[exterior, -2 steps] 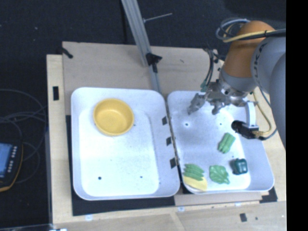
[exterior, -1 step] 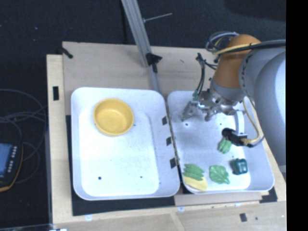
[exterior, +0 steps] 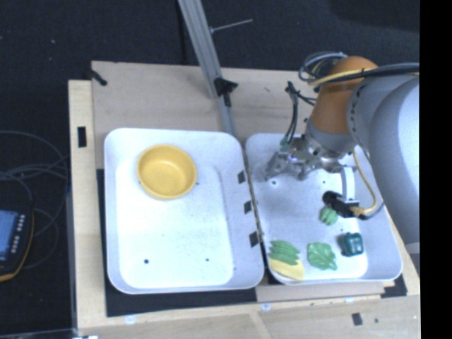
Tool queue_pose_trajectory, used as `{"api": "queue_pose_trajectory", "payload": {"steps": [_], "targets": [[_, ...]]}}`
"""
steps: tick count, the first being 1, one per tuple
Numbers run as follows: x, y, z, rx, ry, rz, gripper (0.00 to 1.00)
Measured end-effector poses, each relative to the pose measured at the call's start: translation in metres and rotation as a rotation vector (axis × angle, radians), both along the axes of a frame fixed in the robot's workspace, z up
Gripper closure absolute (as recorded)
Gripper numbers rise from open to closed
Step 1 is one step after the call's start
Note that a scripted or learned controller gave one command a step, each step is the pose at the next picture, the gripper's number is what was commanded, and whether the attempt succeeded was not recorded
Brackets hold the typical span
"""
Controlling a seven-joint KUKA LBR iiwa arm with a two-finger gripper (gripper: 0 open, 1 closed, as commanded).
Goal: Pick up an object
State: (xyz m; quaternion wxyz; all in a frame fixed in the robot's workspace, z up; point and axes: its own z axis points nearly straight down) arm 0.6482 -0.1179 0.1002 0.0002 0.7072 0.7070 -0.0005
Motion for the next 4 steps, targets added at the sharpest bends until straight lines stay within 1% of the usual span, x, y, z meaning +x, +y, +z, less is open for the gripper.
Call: {"api": "queue_pose_trajectory", "payload": {"steps": [1,2,3,4], "targets": [[0.001,0.000,0.012,0.001,-0.003,-0.001,1.00],[0.002,0.007,0.064,0.001,-0.005,0.000,1.00],[0.003,0.006,0.118,0.001,-0.006,0.000,1.00],[-0.002,0.057,0.132,0.002,-0.003,0.004,1.00]]}}
